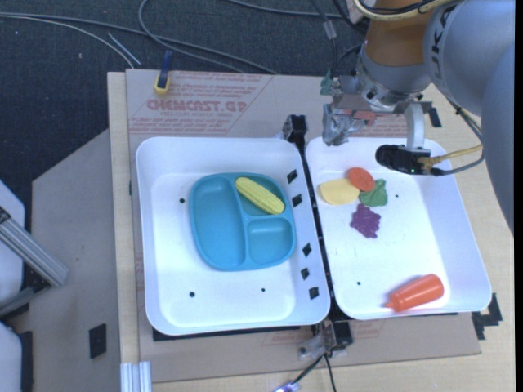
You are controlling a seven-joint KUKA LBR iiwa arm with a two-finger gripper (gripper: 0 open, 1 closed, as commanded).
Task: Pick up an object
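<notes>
My gripper (339,133) hangs over the far left corner of the right bin (458,243), open with nothing between its fingers. Just in front of it lie a flat yellow piece (337,191), a small orange-red piece (359,178) and a green piece (376,194), clustered and touching. A purple grape bunch (366,220) lies a little nearer. An orange carrot (417,291) rests by the bin's near right edge. In the left bin (163,284), a yellow corn cob (260,194) lies on a blue divided plate (221,227).
A black divider with clips (309,219) runs between the two bins. The grey arm with its orange band (409,23) fills the upper right, with a black fitting and cable (404,158) over the right bin's far side. Cables lie on the dark floor beyond the bench.
</notes>
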